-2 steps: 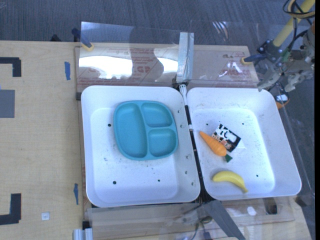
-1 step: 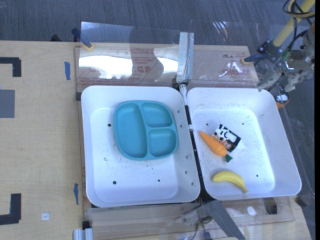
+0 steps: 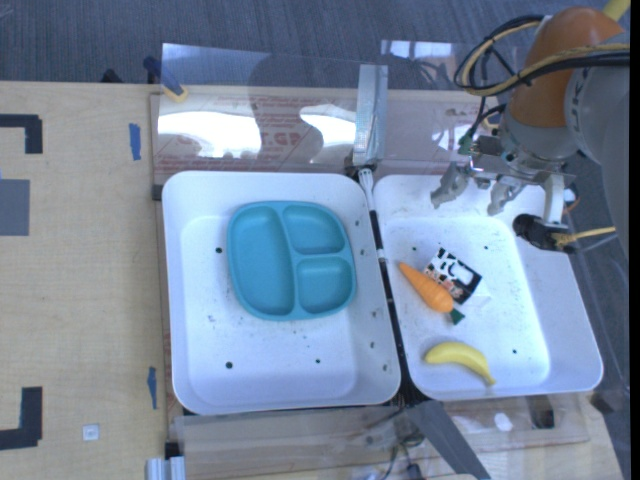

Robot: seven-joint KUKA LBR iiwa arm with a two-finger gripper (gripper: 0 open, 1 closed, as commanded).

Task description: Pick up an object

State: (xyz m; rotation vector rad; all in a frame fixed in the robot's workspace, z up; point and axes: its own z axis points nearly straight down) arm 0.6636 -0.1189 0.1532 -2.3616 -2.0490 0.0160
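Note:
In the right bin lie an orange toy carrot, a black-and-white patterned card partly under it, and a yellow banana near the front. My gripper hangs over the bin's back edge, above and behind the carrot. Its two fingers are spread apart with nothing between them.
The left bin holds a teal divided plate. A clear plastic wall and a metal post stand behind the bins. A yellow cable and black connector hang at the right of the gripper.

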